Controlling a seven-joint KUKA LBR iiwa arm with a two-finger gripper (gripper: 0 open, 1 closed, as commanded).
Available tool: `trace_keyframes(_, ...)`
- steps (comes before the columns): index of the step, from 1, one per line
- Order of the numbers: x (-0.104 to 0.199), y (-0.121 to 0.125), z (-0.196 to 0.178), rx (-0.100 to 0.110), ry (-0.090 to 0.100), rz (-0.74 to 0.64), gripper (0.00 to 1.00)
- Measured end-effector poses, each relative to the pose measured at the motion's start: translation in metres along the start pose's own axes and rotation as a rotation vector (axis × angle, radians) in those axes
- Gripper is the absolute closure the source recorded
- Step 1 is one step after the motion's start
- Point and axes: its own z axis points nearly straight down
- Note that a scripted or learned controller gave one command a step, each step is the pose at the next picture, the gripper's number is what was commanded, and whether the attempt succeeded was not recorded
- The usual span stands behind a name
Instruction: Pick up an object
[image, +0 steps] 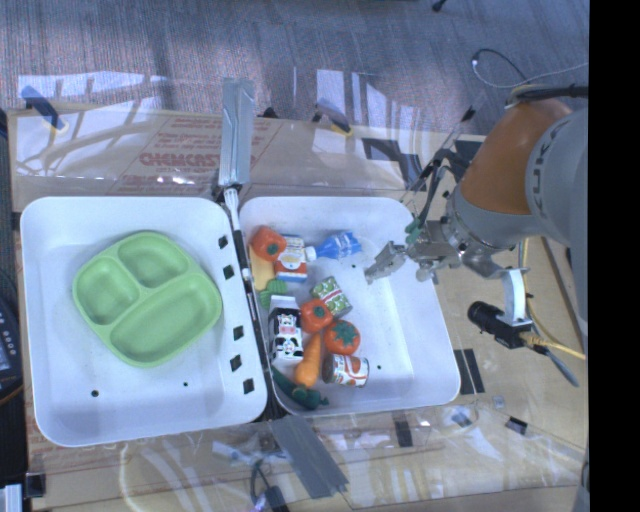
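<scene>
On the bench, two shallow white bins side by side, listed by size.

Left bin (40, 300): white, holding one green divided plate (147, 296) with three compartments, lying flat toward the bin's middle.

Right bin (425, 330): white, with a cluster of small toy groceries gathered along its left half; its right half is bare floor.

Arm (530, 160): grey with an orange band, entering from the right and reaching over the right bin's upper right rim.

Gripper (385, 264): at the arm's end, poised over the bare part of the right bin, to the right of the toy cluster and apart from it; nothing lies between its fingers, and whether they stand wide or narrow cannot be told.

Objects in the right bin:
- carrot (309, 365), orange with green top, lying at a slant near the lower edge.
- white carton (287, 337) with black markings, just left of the carrot.
- orange-and-white bottle (285, 258) at the upper left of the cluster.
- blue bottle (340, 245), just right of it.
- tomato (343, 336), touching the carrot's upper end.
- small can (350, 371), beside the carrot's lower end.
- green packet (330, 296), above the tomato.
</scene>
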Motion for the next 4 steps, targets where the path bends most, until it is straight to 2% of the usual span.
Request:
trace_keyframes(1,0.054,-0.008,0.079,-0.023,-0.007,-0.172,0.00)
trace_keyframes(2,0.039,-0.013,0.097,-0.045,-0.022,-0.114,0.00)
trace_keyframes(3,0.062,-0.029,0.115,-0.003,-0.001,-0.104,0.00)
trace_keyframes(4,0.062,-0.029,0.108,0.002,-0.001,-0.109,1.00)
